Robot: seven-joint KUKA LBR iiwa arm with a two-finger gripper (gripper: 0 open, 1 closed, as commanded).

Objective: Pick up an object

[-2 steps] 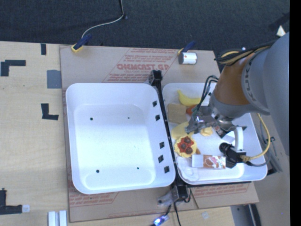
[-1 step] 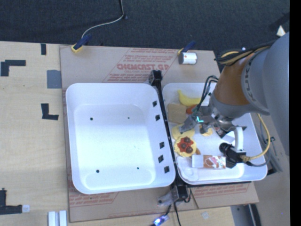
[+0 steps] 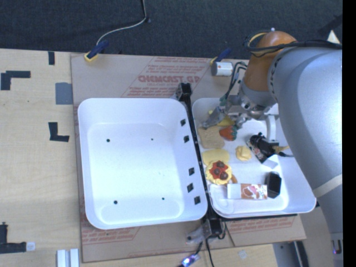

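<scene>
The worktop (image 3: 33,149) is pale wood with black marks, and a brown cardboard sheet (image 3: 156,77) printed in red lies on it beneath both bins. The grey arm (image 3: 311,104) comes in from the right edge and covers much of the right bin's far right corner; its orange band (image 3: 264,54) sits above the wrist. The left bin (image 3: 89,166) is a shallow white tray standing toward the middle of the worktop, with a few small dark dots on its floor. The right bin (image 3: 295,204) touches it along a row of black clips (image 3: 192,166) and holds all the loose things. The tool (image 3: 225,118) hangs low over the far left part of the right bin, just above a red object (image 3: 227,132) and a tan flat piece (image 3: 211,139); I cannot tell how its jaws stand, and nothing can be seen held in it. Nearer the front edge, against the dividing wall, lies a yellow round piece with red spots (image 3: 217,170). At the bin's front wall lies a white packet with a red picture (image 3: 247,191), and a small black block (image 3: 273,183) sits just to its right. A small yellow lump (image 3: 243,153) rests in the middle of the bin, with a dark, partly white item (image 3: 261,147) beside it toward the arm. A white cable with a yellow and blue end (image 3: 95,50) lies at the far edge of the cardboard.
</scene>
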